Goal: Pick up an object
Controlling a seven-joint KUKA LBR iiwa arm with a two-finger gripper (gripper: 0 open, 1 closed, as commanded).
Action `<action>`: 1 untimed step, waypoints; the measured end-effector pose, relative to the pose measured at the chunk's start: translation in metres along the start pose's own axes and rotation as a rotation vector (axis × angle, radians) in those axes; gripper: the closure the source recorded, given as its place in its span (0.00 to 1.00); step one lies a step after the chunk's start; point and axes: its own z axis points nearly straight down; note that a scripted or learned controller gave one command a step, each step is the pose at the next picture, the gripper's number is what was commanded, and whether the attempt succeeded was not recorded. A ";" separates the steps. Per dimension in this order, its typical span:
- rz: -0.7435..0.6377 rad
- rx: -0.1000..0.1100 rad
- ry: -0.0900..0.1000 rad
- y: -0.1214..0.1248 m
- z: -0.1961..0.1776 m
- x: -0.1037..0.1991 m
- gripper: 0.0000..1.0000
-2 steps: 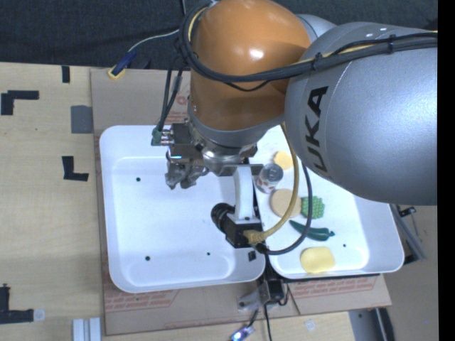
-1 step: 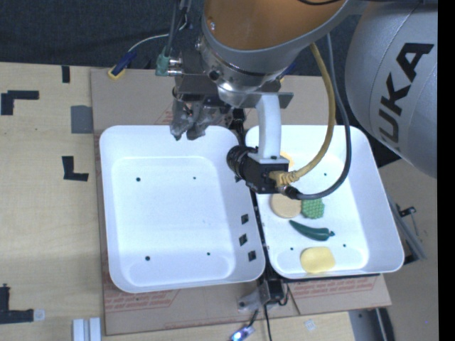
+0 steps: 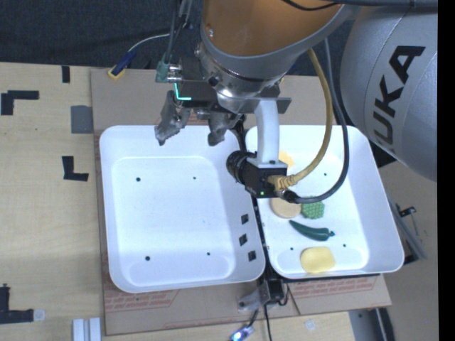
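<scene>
A pale wooden bench (image 3: 43,212) carries black tape marks (image 3: 70,168) on its surface. Beyond the bench's far edge hangs a dark curtain (image 3: 78,16).

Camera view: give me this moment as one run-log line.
gripper: open, nothing held, over left bin far edge | right bin: yellow piece, dark green pepper, green block

left bin (image 3: 170,212) floor lies open; toys (image 3: 311,229) crowd right bin (image 3: 370,212).
</scene>
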 end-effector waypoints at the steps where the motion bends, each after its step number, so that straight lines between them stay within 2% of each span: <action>1: -0.002 0.000 -0.001 0.000 -0.010 0.001 1.00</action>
